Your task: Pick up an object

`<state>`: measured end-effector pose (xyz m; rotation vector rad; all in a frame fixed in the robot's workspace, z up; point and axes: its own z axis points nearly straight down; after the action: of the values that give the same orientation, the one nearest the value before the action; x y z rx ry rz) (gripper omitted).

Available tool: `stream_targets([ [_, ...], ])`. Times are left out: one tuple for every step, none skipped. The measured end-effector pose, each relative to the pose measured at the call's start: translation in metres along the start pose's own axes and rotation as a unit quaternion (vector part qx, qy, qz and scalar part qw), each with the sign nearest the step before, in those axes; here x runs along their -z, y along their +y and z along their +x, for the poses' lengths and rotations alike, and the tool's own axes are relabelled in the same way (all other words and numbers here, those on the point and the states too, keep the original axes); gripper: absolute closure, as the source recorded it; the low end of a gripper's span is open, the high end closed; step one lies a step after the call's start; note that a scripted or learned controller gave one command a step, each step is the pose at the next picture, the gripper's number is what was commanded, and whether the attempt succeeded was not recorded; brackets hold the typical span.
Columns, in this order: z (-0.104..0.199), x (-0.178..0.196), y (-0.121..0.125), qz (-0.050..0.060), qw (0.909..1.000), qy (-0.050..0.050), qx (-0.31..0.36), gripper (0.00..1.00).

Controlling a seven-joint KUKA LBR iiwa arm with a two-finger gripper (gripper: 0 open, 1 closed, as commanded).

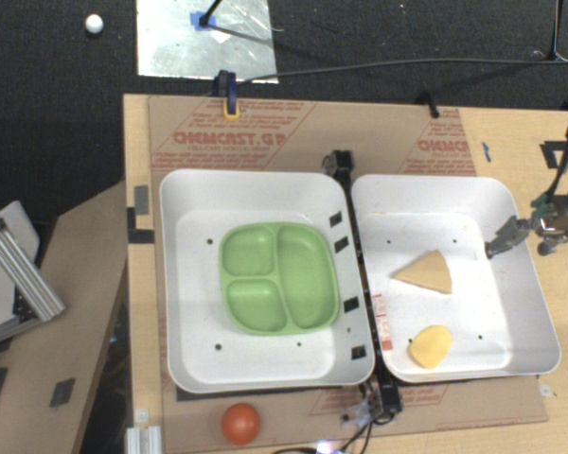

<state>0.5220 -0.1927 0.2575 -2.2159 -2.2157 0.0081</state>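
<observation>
The gripper (504, 238) hangs at the right rim of the right-hand shallow white bin (525, 296), low against the bin's sloping wall, with the rest of the arm cut off at the frame edge. Whether the jaws are spread or pressed together cannot be told from this angle; nothing is visible between them. The candidate objects lie in that same bin: a pale tan wedge-shaped piece (426, 274) near the middle of the floor, and a rounded yellow lump (430, 345) nearer the front edge, the two apart from each other and both well apart from the gripper. Risk assessment: the gripper sits over the bin wall rather than over either object, so a descent from here would likely meet the rim or bare floor and close on nothing. The wedge lies flat and thin, and the jaws could slide over it or push it along the smooth floor; the rounded lump could roll or squirt out under an off-centre pinch. The left-hand shallow white bin (194, 263) holds one green plastic divided tray (278, 277) with three compartments, lying flat near its centre. On the table (293, 126) in front of the bins rests a small orange-red ball (240, 423).
</observation>
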Motion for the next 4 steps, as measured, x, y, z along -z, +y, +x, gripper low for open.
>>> stream_targets([
  [0.001, 0.006, 0.002, -0.005, 1.0000, -0.001, 0.002, 0.00],
  [-0.004, -0.037, 0.006, -0.004, 1.0000, -0.001, 0.001, 0.00],
  [-0.010, -0.093, -0.001, -0.003, 1.0000, 0.000, 0.000, 0.00],
  [-0.001, -0.140, -0.004, -0.004, 1.0000, 0.000, 0.001, 0.00],
])
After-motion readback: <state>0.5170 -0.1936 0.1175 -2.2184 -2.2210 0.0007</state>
